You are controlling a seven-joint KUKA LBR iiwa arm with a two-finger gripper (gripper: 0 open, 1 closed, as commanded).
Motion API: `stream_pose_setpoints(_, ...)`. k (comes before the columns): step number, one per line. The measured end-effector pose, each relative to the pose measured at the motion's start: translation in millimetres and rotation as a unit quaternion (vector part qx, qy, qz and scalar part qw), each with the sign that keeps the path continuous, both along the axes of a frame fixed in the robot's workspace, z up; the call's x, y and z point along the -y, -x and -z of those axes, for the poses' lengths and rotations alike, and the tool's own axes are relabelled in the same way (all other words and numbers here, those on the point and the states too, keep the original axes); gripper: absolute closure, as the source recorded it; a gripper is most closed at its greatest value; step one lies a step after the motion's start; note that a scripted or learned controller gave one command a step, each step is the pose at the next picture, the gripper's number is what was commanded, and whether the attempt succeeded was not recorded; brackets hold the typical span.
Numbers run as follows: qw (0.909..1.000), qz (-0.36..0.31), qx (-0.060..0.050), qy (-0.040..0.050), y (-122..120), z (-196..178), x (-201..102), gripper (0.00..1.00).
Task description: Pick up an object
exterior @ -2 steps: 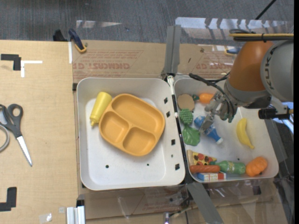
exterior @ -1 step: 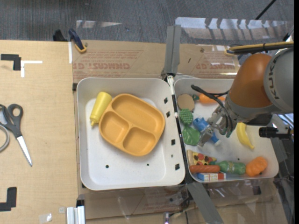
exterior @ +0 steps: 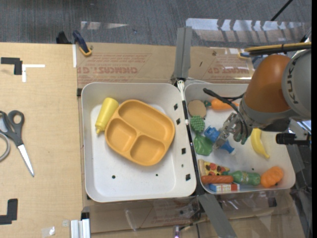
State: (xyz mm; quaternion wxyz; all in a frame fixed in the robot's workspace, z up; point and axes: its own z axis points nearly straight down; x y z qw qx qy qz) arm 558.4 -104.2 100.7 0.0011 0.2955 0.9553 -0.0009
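My gripper [exterior: 232,135] hangs low in the right bin [exterior: 287,158], under the arm's orange band. Its tip is right over a blue toy [exterior: 214,133], whose lower part pokes out beneath it. Whether the toy is gripped cannot be seen. Close around the gripper lie a yellow banana [exterior: 260,143] to its right and two green toys [exterior: 202,145] to its left. Along the bin's front edge are a green cucumber [exterior: 246,177], a red sausage [exterior: 218,180] and an orange pumpkin-like toy [exterior: 272,176].
The left bin [exterior: 99,182] holds an orange divided plate [exterior: 140,131] and a yellow bottle [exterior: 106,114]. At the right bin's back lie a brown round piece [exterior: 196,108] and an orange carrot [exterior: 221,104]. Scissors [exterior: 17,138] lie on the bench at far left.
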Motion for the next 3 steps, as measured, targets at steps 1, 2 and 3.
stream_pose_setpoints(1,0.9800,0.199,0.001,-0.0010,62.6,8.9,5.7,1.00)
stream_pose_setpoints(2,0.9799,0.199,0.001,-0.0008,62.6,8.7,6.3,0.00)
stream_pose_setpoints(3,0.9802,0.198,0.001,-0.0006,62.1,0.2,6.4,1.00)
